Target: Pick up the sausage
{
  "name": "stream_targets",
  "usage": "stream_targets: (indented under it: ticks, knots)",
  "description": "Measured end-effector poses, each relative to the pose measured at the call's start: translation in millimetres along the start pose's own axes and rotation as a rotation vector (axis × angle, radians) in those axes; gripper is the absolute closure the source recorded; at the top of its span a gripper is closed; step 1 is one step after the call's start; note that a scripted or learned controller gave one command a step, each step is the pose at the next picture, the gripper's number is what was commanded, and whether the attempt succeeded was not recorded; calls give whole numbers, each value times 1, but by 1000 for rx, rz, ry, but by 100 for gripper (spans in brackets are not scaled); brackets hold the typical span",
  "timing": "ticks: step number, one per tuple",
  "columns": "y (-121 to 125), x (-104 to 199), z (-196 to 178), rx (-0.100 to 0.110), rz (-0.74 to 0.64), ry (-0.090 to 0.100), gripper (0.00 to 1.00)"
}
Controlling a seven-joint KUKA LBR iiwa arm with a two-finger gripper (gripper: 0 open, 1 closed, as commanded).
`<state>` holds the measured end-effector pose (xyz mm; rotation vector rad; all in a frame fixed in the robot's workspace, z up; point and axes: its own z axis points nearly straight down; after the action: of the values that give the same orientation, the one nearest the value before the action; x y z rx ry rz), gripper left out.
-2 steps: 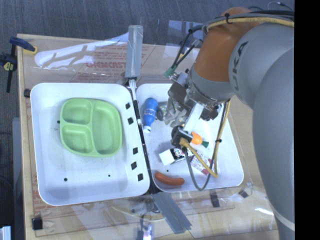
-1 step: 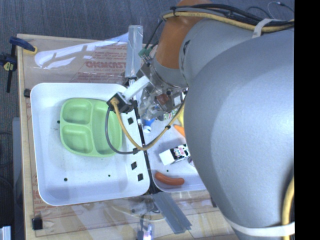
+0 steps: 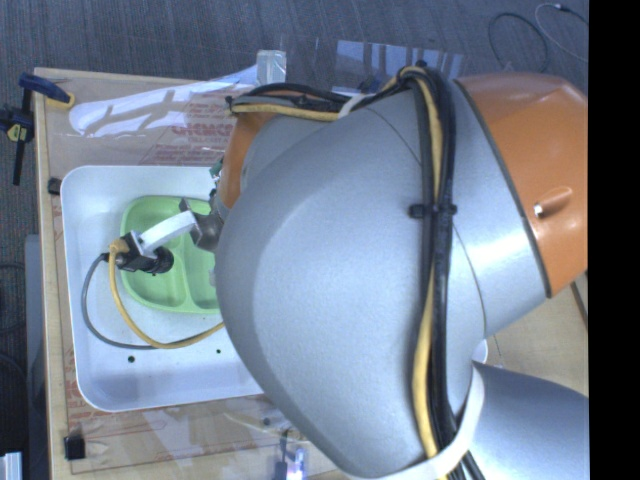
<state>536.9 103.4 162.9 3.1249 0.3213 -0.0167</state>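
My bulk is nearest the lens: a broad grey arm (image 3: 350, 298) swung in from the right and covering the middle and right of the bench. The orange band (image 3: 530, 178) sits on the upper right of it, and a bundle of black and yellow cables runs down my back from the top edge to the bottom. I am folded over steeply, elbow high towards the camera and wrist pointed down and to the left into the left-hand bin.

Below that, my gripper (image 3: 205, 230) pokes out from under my own casing as a dull metal stub. It hangs over the upper right part of a green divided dish (image 3: 165, 283). My body hides the tip, so I cannot tell whether the gripper is spread or closed, nor whether anything is in it. I cannot tell where the sausage lies either, since I cover much of the dish and the bin.

The dish is pale green with raised ridges between its compartments and lies flat in the white bin (image 3: 80, 298), towards the bin's right. The bin rests on a wooden bench (image 3: 50, 388) under a clear sheet with red lettering (image 3: 150, 118). A blue clamp (image 3: 45, 88) grips the bench's far left corner. Beyond it is the grey carpeted floor (image 3: 150, 18).
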Motion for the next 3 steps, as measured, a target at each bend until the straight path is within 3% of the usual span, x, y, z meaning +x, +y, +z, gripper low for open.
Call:
stream_targets:
  ticks: [1, 2, 3]
  knots:
    - [-52, 41, 0, 0, -69, 4, 100]
    - [-54, -18, 61, -11, -489, 35, 100]
    - [-31, -17, 59, 20, -149, 48, 100]
